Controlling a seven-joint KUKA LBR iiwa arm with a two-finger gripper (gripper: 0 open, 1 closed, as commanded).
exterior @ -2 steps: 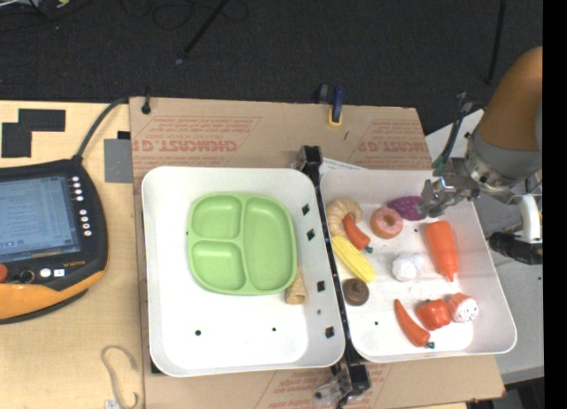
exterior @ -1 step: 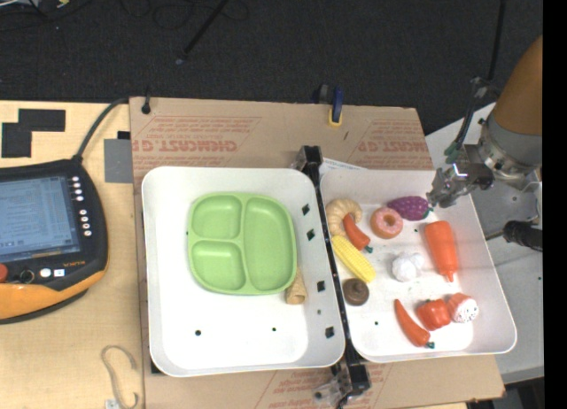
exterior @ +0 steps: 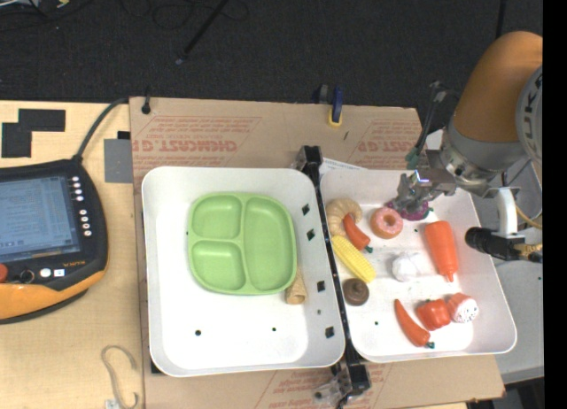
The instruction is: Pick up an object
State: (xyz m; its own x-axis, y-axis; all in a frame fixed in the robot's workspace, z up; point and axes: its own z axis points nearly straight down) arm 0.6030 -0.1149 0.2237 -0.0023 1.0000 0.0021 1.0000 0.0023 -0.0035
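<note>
The arm (exterior: 496, 106) hangs low over the right bin (exterior: 500, 327), gripper (exterior: 415, 196) just above a purple item (exterior: 416, 212) beside the donut (exterior: 386, 222). Approach stage, by the look. Jaws' state: cannot tell. Next comes a straight drop and a clean clench.
</note>
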